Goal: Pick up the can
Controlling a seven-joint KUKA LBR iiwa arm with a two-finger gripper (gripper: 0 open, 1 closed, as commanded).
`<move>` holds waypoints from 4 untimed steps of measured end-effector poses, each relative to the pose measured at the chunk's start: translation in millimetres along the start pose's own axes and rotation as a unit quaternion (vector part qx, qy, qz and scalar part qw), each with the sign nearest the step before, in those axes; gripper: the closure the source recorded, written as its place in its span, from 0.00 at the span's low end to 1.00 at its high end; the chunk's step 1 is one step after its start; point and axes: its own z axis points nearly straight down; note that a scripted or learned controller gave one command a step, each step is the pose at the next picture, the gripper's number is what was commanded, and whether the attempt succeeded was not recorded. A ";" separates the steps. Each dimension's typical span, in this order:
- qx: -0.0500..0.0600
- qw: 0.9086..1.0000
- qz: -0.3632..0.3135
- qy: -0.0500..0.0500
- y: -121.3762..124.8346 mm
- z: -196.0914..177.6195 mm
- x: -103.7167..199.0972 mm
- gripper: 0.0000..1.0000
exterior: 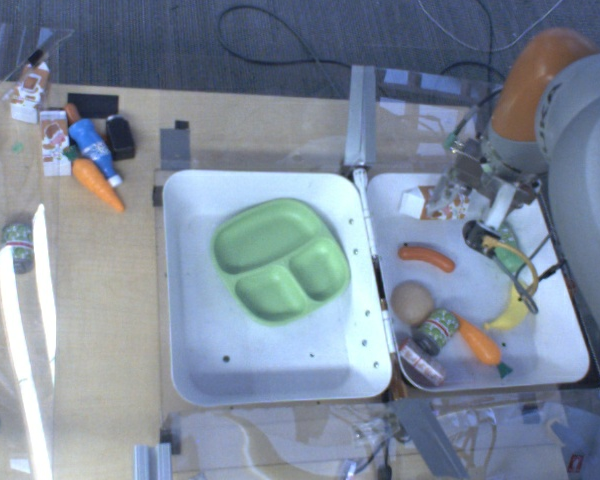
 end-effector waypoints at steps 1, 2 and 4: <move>0.006 1.000 -0.005 -0.001 -0.6 18.6 -1.2 0.00; -0.003 1.000 -0.009 0.006 1.0 5.2 7.0 1.00; -0.020 0.999 0.028 0.011 14.7 -23.7 -44.0 0.00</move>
